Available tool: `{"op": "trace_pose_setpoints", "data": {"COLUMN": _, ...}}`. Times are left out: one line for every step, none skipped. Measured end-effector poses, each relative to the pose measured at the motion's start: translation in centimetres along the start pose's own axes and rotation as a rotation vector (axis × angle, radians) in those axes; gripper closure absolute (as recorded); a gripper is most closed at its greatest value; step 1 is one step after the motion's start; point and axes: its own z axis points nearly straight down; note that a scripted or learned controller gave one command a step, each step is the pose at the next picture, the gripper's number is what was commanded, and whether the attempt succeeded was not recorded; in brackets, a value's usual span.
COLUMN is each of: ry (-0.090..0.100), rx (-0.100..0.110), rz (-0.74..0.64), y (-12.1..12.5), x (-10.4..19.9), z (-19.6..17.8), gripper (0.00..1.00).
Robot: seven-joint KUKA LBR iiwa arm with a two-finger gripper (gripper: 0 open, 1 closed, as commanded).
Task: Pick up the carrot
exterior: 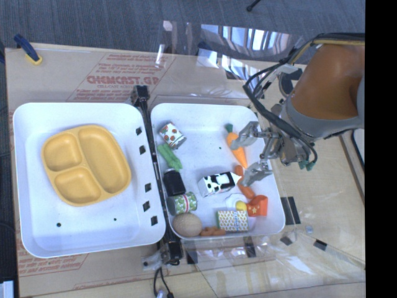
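- I read the task as barely begun: the carrot (236,148) lies on the floor of the right bin (205,113), toward its right wall, green top pointing to the far side, not lifted.
- My gripper (253,152) hangs over that right side of the bin, its fingers (247,133) spread apart, one by the carrot's far end and the other past its near end.
- Nothing sits between the fingers as a held load; the carrot looks bracketed rather than clamped, though I can't judge the height above it.
- Left to do, as I see it: close on the carrot and raise it clear.
- Close neighbours could interfere: the cow toy (218,182) just left, the red block (257,206) nearer.
- The yellow tray (85,164) in the left bin plays no part.
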Motion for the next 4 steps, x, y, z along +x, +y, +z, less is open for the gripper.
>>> {"op": "trace_pose_setpoints", "data": {"ry": 0.005, "rx": -0.002, "rz": 0.260, "y": -1.8, "x": -5.2, "z": 8.6, "gripper": 0.00}}
{"op": "trace_pose_setpoints", "data": {"ry": 0.003, "rx": -0.001, "rz": 0.382, "y": -4.3, "x": -8.7, "z": 17.5, "gripper": 0.00}}
{"op": "trace_pose_setpoints", "data": {"ry": -0.006, "rx": 0.001, "rz": 0.373, "y": -4.1, "x": -9.1, "z": 16.1, "gripper": 1.00}}
{"op": "trace_pose_setpoints", "data": {"ry": -0.012, "rx": -0.001, "rz": 0.637, "y": -1.7, "x": -7.8, "z": 2.5, "gripper": 1.00}}
